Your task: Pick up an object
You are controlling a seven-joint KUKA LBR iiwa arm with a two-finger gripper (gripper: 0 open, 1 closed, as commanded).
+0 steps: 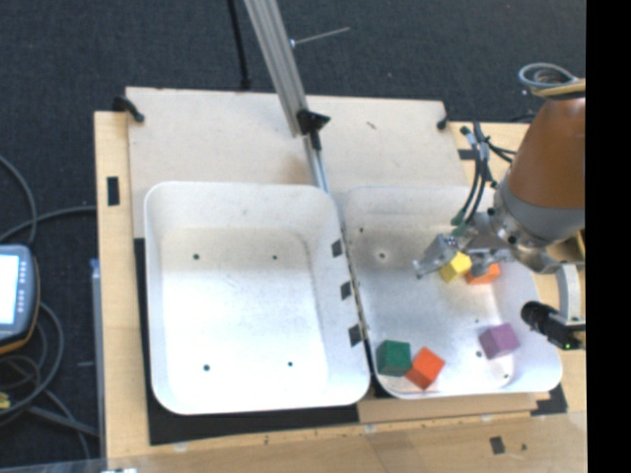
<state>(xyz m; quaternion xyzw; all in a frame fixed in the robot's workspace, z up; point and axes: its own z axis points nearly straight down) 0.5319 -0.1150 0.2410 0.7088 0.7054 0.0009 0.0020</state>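
Arm low over right bin (552, 363); hand (452, 260) clenched on yellow block (455, 265)

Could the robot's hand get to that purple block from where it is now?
Probably yes. The purple block sits alone in the right bin, apart from the other blocks, with nothing over it, and the hand is close by above the same bin.

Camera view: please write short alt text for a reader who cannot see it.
A grey robot arm's gripper reaches into the right white bin, at a small yellow cube and an orange block. Nearer the front lie a green cube, an orange cube and a purple cube.
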